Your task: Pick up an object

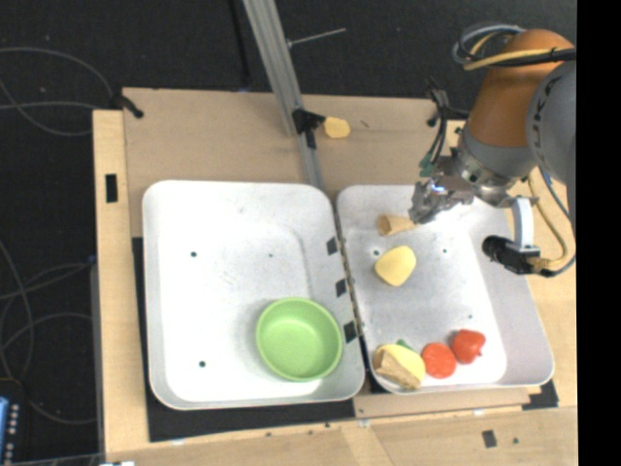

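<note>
Tan wedge (394, 224) lies at far left of right bin (505, 299), just beside claw (424, 208) (can't tell its state); looks light, stiff, small, so I'd pinch its 2 flat sides.

White bins (243, 231); green bowl (299, 339); yellow lemon (395, 265); two red tomatoes (453, 352); tan bench (213, 134).

Bowl (299, 338) in left bin (194, 231); food pieces (395, 265) in right bin (505, 309).
</note>
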Available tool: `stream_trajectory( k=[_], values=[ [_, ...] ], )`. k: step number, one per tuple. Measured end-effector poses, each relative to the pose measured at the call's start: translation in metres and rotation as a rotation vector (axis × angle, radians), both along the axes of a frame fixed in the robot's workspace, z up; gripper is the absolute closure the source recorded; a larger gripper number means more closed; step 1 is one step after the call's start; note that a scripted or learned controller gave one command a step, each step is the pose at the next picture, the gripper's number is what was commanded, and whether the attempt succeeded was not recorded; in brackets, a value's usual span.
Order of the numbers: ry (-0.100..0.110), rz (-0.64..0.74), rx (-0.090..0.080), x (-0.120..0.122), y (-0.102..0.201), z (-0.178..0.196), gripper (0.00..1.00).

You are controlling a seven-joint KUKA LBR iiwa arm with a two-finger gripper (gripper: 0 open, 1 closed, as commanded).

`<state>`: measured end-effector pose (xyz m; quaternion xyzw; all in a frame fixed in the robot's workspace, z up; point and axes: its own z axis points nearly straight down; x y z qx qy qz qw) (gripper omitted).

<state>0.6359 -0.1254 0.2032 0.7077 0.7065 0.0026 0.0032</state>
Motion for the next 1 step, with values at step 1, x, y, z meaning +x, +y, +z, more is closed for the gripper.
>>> stream_trajectory(
  k=[1],
  values=[
    [0.0, -0.002, -0.001, -0.0034, -0.0075, 0.0619, 1.0]
  ],
)
